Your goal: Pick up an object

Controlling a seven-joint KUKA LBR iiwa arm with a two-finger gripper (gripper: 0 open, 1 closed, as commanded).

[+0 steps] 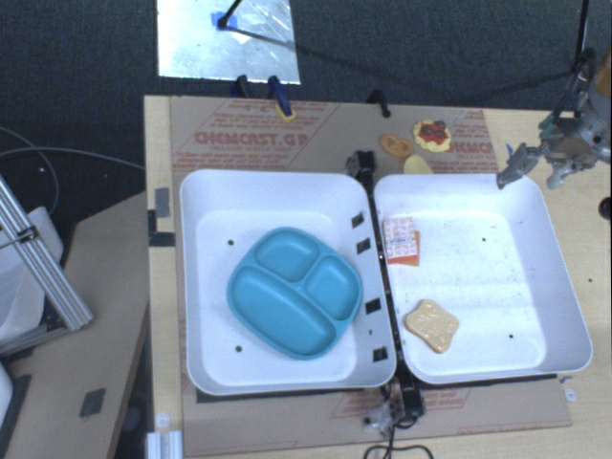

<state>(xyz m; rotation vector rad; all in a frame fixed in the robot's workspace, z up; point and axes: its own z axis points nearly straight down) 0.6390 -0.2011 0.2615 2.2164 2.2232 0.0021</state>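
In the right bin (535,256) lie a small red-and-white packet (401,241) near the left wall and a tan toast-shaped piece (432,325) toward the front left. My gripper (535,165) hangs at the right bin's far right corner, above the rim, well away from both objects. Its fingers (511,166) are spread apart with nothing between them.
The left bin (206,256) holds a blue divided plate (295,292). Behind the bins on the cardboard sit small toy foods: an orange piece (396,145), a pizza-like disc (432,135) and a pale yellow piece (417,164). A blue clamp (280,98) stands at the back.
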